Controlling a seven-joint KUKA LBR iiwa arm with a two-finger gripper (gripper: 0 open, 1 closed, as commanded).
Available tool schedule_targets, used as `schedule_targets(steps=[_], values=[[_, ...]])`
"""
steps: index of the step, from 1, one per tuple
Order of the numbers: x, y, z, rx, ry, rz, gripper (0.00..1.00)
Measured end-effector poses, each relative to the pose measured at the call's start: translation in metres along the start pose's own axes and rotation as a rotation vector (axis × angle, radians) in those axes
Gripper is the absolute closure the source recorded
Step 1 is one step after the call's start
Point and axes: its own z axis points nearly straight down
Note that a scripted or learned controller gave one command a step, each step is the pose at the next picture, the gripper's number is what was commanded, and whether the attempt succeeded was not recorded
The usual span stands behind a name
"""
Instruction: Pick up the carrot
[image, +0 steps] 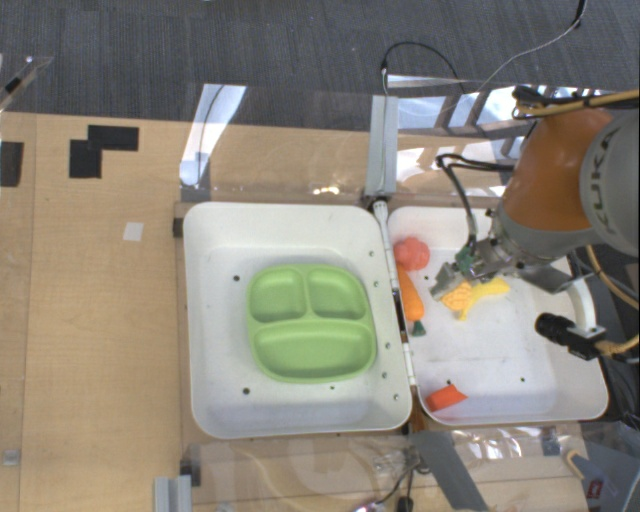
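Observation:
An orange carrot (411, 298) with a green tip lies along the left wall of the right bin (560, 405). My gripper (456, 276) hangs over the middle of that bin, to the right of the carrot and apart from it. It sits just above a yellow corn cob (474, 296). The fingertips are small and dark, and I cannot make out their spacing.
A red tomato-like ball (411, 253) lies just above the carrot. A small orange-red piece (446, 397) rests at the right bin's front left. The left bin (215, 300) holds a green divided plate (311, 322). A black cable connector (566, 335) juts in from the right.

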Motion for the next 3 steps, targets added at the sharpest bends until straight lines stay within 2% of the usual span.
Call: schedule_targets(steps=[3], values=[[0.001,0.006,-0.028,-0.008,-0.002,-0.012,1.00]])
